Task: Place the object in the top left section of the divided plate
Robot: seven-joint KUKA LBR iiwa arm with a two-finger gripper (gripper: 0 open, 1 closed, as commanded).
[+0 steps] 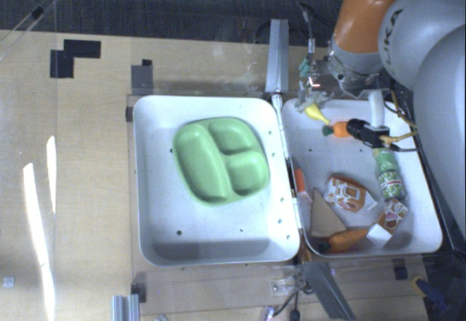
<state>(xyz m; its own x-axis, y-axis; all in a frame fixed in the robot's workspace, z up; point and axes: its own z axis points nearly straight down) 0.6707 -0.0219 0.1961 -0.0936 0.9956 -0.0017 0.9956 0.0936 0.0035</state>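
Note:
The green divided plate (220, 159) lies in the left bin (156, 239), with two smaller sections on its right side and a large one on its left. My gripper (309, 96) hangs over the far left corner of the right bin (429, 236). A small yellow object (316, 113) lies right below the gripper tip; contact between them is unclear. Just to its right sits a small orange piece (339, 129).
The right bin also holds a green bottle (388, 175), a brown and white packet (346, 194), a carrot (348, 239), a red and white wrapper (393, 216), brown card (325, 221) and a thin orange stick (299, 181) by the dividing wall.

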